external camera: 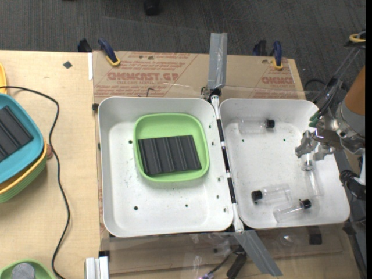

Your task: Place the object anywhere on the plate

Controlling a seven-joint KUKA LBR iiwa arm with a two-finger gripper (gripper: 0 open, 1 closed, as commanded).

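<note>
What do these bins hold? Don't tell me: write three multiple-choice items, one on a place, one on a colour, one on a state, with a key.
1. Where does the plate sit?
A. In the left bin
B. In the right bin
C. On the cardboard

2. What colour is the plate?
A. Blue
B. Green
C. White

3. How do the clear capped tubes rest?
A. Upright
B. Lying on their sides
C. Stacked on the plate

Key:
1 A: white bin walls surround the plate on the left.
2 B: its rim is light green around a dark ribbed insert.
3 B: they lie flat on the floor of the right bin.
</note>
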